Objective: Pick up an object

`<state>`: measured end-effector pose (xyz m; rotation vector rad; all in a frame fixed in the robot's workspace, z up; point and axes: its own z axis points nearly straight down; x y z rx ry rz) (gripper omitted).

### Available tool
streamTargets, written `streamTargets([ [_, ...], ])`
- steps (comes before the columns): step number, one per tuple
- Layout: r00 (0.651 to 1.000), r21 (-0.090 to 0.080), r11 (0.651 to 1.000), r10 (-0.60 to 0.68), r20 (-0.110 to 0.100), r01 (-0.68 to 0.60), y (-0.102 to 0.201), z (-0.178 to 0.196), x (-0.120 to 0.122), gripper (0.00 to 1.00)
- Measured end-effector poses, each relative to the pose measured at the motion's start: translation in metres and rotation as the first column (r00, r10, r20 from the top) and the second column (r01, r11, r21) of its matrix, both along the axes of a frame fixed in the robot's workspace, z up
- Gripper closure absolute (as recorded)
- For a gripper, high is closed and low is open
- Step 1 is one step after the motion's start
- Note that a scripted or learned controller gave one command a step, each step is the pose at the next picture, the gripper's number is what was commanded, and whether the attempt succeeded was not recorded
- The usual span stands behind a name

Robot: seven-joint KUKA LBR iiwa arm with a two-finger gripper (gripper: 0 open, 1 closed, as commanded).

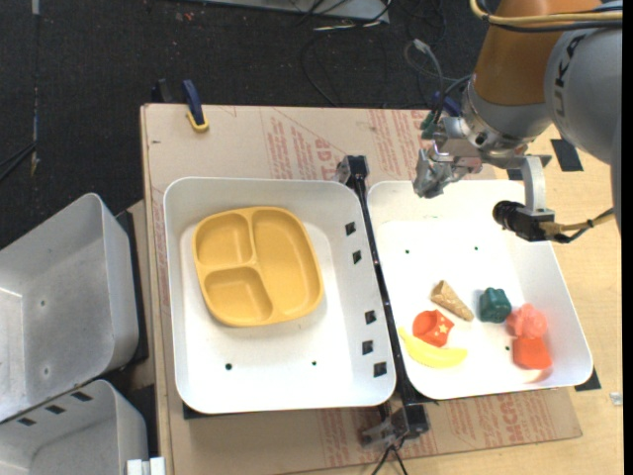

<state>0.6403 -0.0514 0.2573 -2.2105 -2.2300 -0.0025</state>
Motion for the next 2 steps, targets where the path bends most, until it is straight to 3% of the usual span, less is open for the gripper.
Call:
streamTargets([
  [1,1.000,-0.001,1.000,-0.001,0.002,0.001,0.055,0.000,0.006,1.00],
  [2,1.000,-0.001,1.000,-0.001,-0.003,0.001,0.108,-0.017,-0.006,1.00],
])
